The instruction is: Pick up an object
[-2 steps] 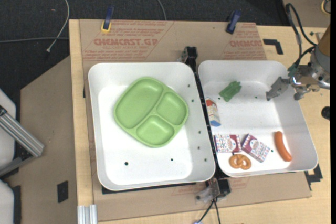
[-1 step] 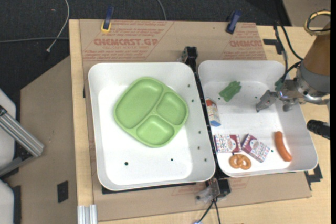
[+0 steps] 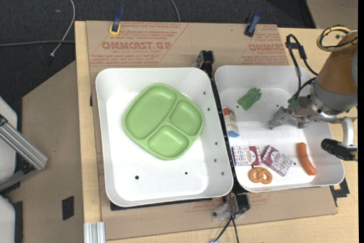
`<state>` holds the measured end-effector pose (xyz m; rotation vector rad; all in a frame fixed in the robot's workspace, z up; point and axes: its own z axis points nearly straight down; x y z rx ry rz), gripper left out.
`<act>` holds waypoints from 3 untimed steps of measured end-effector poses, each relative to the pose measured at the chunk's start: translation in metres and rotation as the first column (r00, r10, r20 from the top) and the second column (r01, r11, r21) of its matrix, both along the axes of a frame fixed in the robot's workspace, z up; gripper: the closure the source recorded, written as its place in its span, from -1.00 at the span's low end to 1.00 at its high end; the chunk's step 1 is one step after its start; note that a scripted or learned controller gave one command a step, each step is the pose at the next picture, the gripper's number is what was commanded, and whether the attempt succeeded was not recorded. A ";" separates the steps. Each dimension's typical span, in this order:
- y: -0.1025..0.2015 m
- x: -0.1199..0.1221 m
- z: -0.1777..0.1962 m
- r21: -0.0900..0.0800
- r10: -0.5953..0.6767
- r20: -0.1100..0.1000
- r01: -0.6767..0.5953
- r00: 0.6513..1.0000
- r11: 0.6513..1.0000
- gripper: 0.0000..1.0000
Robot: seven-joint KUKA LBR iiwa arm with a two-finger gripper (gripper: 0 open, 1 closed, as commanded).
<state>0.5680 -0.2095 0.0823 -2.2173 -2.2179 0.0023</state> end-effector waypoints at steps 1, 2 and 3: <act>-0.001 0.002 0.014 -0.002 0.000 0.006 0.000 1.000 1.000 1.00; -0.009 0.008 0.072 -0.005 0.000 0.010 0.000 1.000 1.000 1.00; -0.011 0.017 0.134 -0.006 0.001 0.014 -0.001 1.000 1.000 1.00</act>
